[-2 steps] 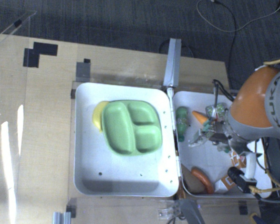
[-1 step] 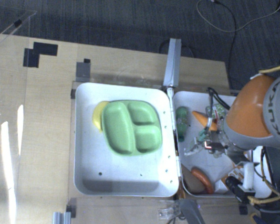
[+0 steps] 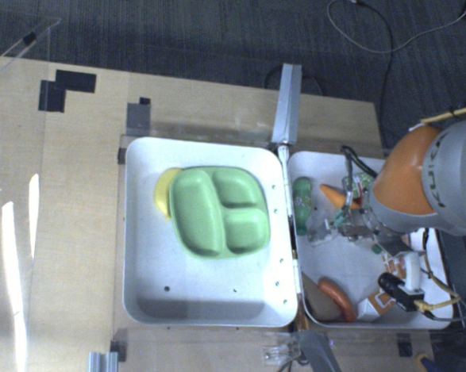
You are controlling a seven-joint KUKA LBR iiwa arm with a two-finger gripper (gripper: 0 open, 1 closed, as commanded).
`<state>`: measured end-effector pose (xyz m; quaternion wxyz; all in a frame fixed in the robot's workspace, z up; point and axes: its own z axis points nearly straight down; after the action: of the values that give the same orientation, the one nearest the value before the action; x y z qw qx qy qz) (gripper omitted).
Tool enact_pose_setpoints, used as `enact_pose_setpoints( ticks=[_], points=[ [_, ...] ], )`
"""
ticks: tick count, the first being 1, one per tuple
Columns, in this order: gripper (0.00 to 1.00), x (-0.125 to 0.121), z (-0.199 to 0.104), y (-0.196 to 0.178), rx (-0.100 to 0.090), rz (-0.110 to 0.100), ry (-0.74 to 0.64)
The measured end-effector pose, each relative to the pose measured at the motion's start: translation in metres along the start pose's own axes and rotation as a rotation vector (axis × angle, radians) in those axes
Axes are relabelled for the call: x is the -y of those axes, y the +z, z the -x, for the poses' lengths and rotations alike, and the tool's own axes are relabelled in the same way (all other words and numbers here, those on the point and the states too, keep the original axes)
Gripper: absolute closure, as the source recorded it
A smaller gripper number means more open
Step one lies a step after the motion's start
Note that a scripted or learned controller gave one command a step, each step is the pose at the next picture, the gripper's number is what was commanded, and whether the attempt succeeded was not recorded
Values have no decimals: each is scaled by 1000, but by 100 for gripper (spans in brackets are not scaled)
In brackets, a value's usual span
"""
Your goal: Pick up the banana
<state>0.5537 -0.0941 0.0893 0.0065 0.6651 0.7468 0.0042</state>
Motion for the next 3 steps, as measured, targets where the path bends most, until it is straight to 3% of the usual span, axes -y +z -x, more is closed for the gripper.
enact_pose_setpoints(
  ticks=[1,2,3],
  points=[
    [0,-18,3,-1,-2,-9,92],
    [0,22,16,-1,-1,0,-49],
    [0,-8,13,-100,-1,-9,263]
  ],
)
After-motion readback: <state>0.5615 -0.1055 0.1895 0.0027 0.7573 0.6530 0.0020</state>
